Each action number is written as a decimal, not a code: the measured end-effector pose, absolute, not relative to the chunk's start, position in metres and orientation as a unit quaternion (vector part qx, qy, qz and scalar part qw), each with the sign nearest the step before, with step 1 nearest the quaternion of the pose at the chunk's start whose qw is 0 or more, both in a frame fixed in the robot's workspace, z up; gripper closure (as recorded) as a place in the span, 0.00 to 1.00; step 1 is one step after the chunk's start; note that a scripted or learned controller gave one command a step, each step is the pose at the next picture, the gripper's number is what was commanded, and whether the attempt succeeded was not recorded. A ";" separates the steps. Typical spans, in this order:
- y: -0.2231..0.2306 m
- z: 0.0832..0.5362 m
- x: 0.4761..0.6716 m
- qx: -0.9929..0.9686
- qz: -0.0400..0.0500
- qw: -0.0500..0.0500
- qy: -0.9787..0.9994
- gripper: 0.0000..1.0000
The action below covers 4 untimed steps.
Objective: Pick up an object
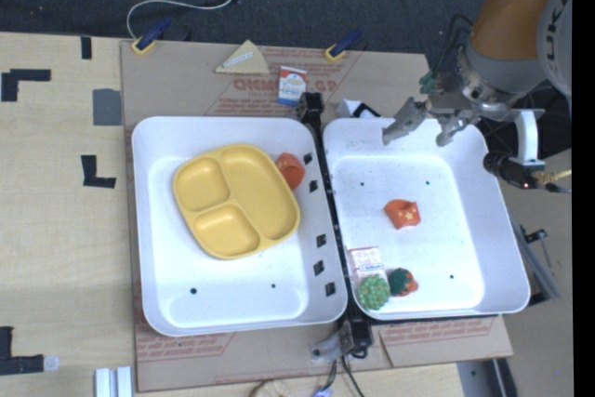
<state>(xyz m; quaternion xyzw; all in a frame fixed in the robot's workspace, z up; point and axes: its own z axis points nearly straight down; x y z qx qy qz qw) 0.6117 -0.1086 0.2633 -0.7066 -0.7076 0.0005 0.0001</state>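
The arm (521,5), grey with an orange section, comes in from the upper right of the camera view. Its gripper (428,131) hangs over the far edge of the right bin (465,200), and its two grey fingers (402,124) are spread well apart with nothing between them. Their tips sit above the bin's back rim, apart from every object inside.

In the right bin, a small orange-red object (403,213) lies near the middle, alone on the white floor and well clear of the fingers. Closer to the front left corner sits a cluster: a small packet with a pale label (363,257), a bunch of green round pieces (373,292) just in front of it, and a dark green and red item (403,282) touching the green bunch on its right side.

The left bin (158,274) holds a yellow divided plate (235,198) with three compartments, lying flat and turned at an angle. A small orange-red object (291,170) rests just beside the plate's far right edge, near the wall between the two bins.

Both bins sit on a cardboard sheet (186,79) on the bench (56,228). Behind the bins, on the cardboard, lie a pale triangular wedge (244,59) and a small red, white and blue carton (292,86), which stands near the black divider between the bins. Two blue and yellow clamps (149,36) grip the cardboard's far edge, and a thin white cable (209,0) loops across the dark floor beyond.
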 end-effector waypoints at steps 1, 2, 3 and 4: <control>-0.144 0.121 0.580 -0.707 0.002 0.003 -0.707 0.00; -0.147 0.087 0.565 -0.707 -0.001 -0.001 -0.708 0.00; -0.148 0.097 0.566 -0.707 -0.001 -0.004 -0.707 1.00; -0.102 0.144 0.630 -0.706 -0.001 0.000 -0.708 1.00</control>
